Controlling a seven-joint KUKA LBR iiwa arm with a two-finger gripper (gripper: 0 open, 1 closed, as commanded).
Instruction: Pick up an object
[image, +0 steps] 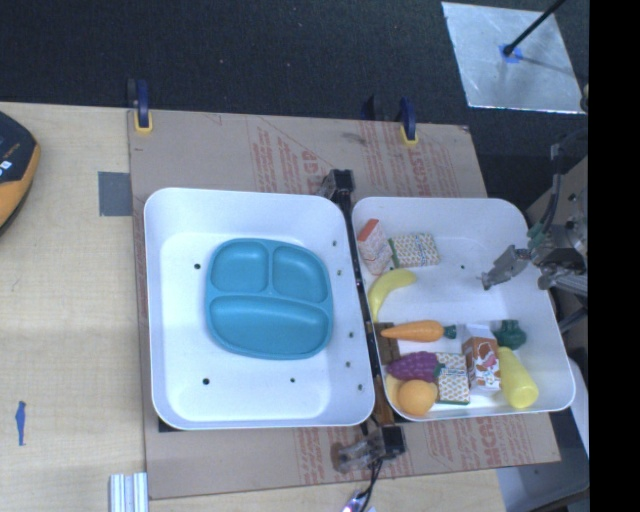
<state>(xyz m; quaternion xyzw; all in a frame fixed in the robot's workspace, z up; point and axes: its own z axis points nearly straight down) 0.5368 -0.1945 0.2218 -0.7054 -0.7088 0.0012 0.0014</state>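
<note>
The right bin holds several toy foods. A small red-and-white carton and a patterned box lie at its far left, with a banana just below them. A carrot lies across the middle. Purple grapes, an orange, a second patterned box, another carton, a yellow bottle and a green piece crowd the near side. My gripper hangs over the bin's right part, above bare floor, apart from every toy.
The left bin holds a blue divided plate. Both bins rest on a cardboard sheet held by clamps. A yellow-and-black object sits at the far left of the bench.
</note>
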